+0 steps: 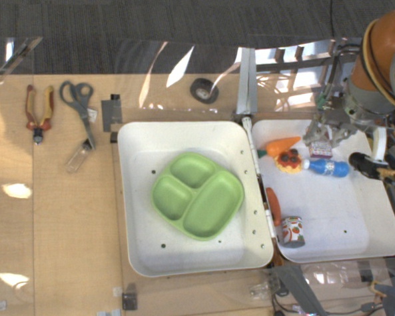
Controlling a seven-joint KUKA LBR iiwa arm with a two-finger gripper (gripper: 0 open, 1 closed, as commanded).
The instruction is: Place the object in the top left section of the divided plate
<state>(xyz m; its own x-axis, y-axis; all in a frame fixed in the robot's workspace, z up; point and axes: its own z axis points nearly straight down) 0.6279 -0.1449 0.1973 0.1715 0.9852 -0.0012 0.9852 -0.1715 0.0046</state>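
A green divided plate (198, 195) lies in the left white bin (143, 251), with nothing in its three sections. My gripper (321, 144) hangs over the back of the right bin (363, 241). Just below it lies a blue bottle (331, 168). To the gripper's left are an orange carrot (281, 145) and a yellow and red toy (290, 161). Nothing is visibly held.
A red stick-like object (274, 206) lies along the right bin's left wall, and a small patterned can (292, 230) stands near its front. On the bench at the far left are red-handled pliers (36, 112) and scissors (80, 108). A tape roll (204, 89) sits behind the bins.
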